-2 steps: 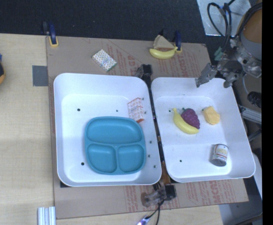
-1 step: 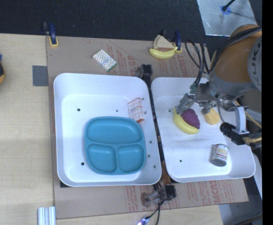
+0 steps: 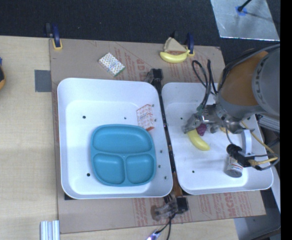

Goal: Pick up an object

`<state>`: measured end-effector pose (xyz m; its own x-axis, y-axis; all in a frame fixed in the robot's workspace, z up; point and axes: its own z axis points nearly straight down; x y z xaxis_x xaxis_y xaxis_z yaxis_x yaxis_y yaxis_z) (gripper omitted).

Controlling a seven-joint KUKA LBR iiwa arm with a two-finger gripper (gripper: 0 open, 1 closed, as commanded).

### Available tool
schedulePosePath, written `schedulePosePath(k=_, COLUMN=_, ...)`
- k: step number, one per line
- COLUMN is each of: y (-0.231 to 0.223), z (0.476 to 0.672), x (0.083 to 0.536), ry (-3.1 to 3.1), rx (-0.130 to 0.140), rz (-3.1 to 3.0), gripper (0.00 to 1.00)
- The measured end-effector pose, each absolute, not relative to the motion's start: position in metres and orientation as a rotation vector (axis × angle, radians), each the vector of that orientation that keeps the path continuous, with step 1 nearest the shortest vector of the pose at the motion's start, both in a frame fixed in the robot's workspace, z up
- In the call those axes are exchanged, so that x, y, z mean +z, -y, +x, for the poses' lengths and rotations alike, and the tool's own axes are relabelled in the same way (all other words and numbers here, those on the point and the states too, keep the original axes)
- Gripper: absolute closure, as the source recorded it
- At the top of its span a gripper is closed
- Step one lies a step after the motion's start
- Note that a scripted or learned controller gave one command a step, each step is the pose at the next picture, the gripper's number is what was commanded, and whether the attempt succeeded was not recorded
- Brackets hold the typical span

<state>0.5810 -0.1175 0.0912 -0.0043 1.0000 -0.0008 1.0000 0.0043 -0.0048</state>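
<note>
In the right bin (image 3: 186, 181) a yellow banana (image 3: 199, 142) lies at a slant near the middle. A small purple object (image 3: 202, 130) sits at the banana's upper end. My gripper (image 3: 202, 124) hangs directly over the purple object and the banana's top end, low in the bin. The grey arm with its orange band (image 3: 246, 81) covers the bin's far right part. A small can (image 3: 233, 167) stands toward the bin's front right, beside the cables.
The left bin (image 3: 70, 99) holds a blue divided plate (image 3: 122, 154) and a red-and-white packet (image 3: 146, 117) by its right wall. Outside the bins, another banana (image 3: 174, 57) and a patterned packet (image 3: 111, 63) lie on the board behind. Black cables (image 3: 206, 79) loop over the right bin's back.
</note>
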Motion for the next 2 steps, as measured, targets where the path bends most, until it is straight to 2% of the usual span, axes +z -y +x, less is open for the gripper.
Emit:
schedulePosePath(k=1, y=0.119, z=0.581, x=0.102, ry=2.228, rx=0.009, rz=-2.211, gripper=1.00)
schedulePosePath(k=2, y=0.053, z=0.577, x=0.192, ry=2.226, rx=0.003, rz=-2.215, gripper=1.00)
